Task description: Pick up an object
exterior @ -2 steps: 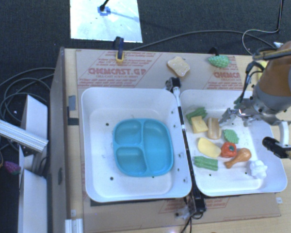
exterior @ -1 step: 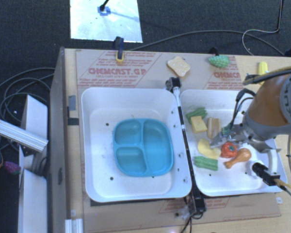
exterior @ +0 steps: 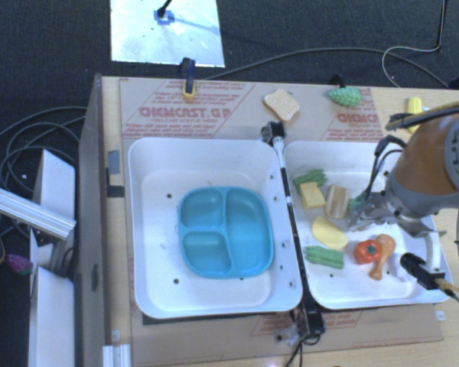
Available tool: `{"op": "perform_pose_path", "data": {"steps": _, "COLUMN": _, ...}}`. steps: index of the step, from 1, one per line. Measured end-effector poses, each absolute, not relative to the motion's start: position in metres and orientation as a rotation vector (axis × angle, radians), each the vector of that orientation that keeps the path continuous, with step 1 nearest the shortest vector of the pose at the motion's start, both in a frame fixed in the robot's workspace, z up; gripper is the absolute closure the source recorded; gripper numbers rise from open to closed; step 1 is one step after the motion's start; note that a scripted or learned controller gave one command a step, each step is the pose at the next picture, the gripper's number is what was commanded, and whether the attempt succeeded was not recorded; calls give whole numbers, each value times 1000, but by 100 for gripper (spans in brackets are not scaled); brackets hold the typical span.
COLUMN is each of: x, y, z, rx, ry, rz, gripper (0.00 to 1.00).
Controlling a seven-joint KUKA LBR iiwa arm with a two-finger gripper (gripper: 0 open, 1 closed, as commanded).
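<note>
The right bin holds several toy foods: a green piece, a yellow block, a tan cylinder, a yellow lemon-like piece, a green bean pod and an orange-red drumstick shape. My gripper is low in this bin, just right of the tan cylinder and above the drumstick shape. The wrist hides its fingers. The grey arm with its orange band reaches in from the right.
The left bin holds a blue divided plate. On the cardboard behind the bins lie a toast slice, a green knobbly toy and a yellow-blue clamp. Cables run along the floor at left.
</note>
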State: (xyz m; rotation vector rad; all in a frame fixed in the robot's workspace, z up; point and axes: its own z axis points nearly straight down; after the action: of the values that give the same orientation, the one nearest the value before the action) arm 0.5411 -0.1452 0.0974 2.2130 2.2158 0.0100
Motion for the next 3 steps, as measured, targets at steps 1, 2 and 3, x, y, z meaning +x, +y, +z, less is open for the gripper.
{"op": "perform_pose_path", "data": {"steps": 1, "x": 498, "y": -167, "z": 193, "rx": 2218, "ry": 2219, "rz": 2, "gripper": 100}}
{"op": "perform_pose_path", "data": {"steps": 2, "x": 498, "y": -166, "z": 193, "rx": 2219, "ry": 2221, "rz": 2, "gripper": 0}}
{"op": "perform_pose_path", "data": {"steps": 3, "x": 497, "y": -145, "z": 95, "rx": 2218, "ry": 2221, "rz": 3, "gripper": 0}}
